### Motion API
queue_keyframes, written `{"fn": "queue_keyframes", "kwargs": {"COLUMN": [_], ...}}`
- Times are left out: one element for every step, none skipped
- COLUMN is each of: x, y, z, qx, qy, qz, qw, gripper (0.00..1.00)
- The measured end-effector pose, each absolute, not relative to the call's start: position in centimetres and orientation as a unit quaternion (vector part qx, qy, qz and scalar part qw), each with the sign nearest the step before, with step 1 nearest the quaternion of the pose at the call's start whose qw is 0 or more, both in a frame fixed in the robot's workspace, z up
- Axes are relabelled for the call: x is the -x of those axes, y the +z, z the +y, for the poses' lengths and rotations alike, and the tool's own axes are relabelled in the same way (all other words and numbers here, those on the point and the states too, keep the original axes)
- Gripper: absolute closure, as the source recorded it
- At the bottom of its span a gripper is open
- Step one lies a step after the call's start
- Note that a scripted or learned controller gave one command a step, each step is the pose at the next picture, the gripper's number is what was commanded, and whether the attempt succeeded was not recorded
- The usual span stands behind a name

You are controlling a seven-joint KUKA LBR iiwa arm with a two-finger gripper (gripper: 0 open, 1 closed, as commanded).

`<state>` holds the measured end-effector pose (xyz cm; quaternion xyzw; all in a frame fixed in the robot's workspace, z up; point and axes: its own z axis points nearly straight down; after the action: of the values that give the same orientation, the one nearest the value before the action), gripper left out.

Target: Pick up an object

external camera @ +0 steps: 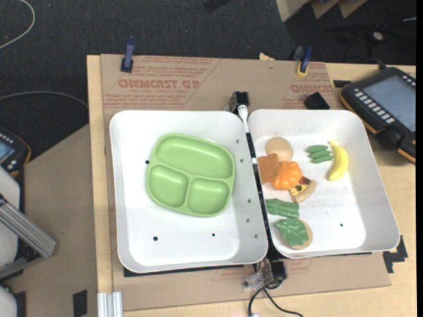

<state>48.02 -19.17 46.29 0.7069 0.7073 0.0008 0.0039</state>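
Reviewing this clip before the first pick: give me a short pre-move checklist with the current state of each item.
1. Pickable items present in the right bin: ok, about seven toy foods.
2. Banana free of neighbours: ok, just apart from the green beans.
3. Orange pepper isolated: not ok, it touches the toast piece.
4. Green divided plate in the left bin, compartments bare: ok.
5. Bins seated side by side: ok.
6. Tool state: cannot tell.

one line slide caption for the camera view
Green divided plate in the left bin; toy foods, including a banana, in the right bin.
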Motion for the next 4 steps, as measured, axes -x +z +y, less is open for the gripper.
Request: {"fn": "queue_keyframes", "kwargs": {"x": [-48.1,-47.8,-55.0,-51.5], "y": [47.4,41.4,23.7,30.3], "z": [-19.2,-22.6,-18.4,-15.1], "qx": [-0.707,-0.708,-0.705,-0.706], "qy": [0.0013,-0.0018,-0.0026,0.0019], "qz": [0.708,0.706,0.709,0.708], "qw": [0.006,-0.003,-0.007,0.002], "gripper": [1.00,1.00,1.00,1.00]}}
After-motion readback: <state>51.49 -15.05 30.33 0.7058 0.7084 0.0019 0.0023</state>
